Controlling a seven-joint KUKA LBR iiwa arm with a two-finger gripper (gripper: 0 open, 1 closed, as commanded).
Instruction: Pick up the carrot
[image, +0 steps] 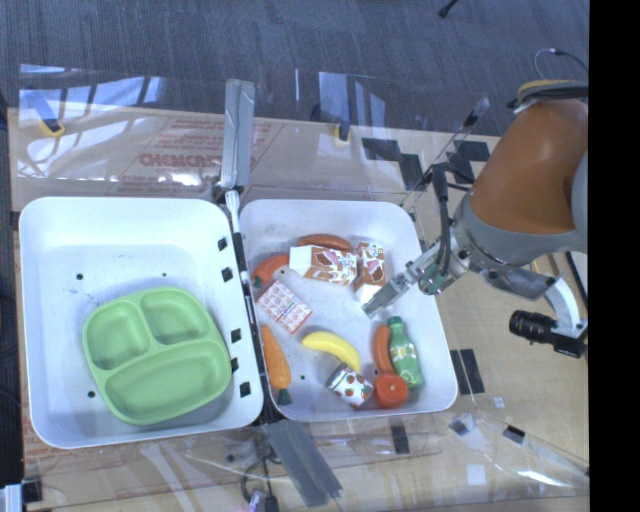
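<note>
Orange plastic carrot (276, 358): likely light, stiff, slippery; lies against right bin's (425, 330) left wall. Take mid-length. My fingers (377, 299): opening unclear, nothing visibly held.

Single fixed overhead view of the bench.
The camera looks down at a slant on both white bins (40, 300), from moderate height; the arm (525, 190) enters at right.

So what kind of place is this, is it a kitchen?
Probably a robot lab, not a kitchen. A grey and orange robot arm reaches over two white bins, toy food like a carrot and banana fills one, and clear shields surround the bench.
</note>
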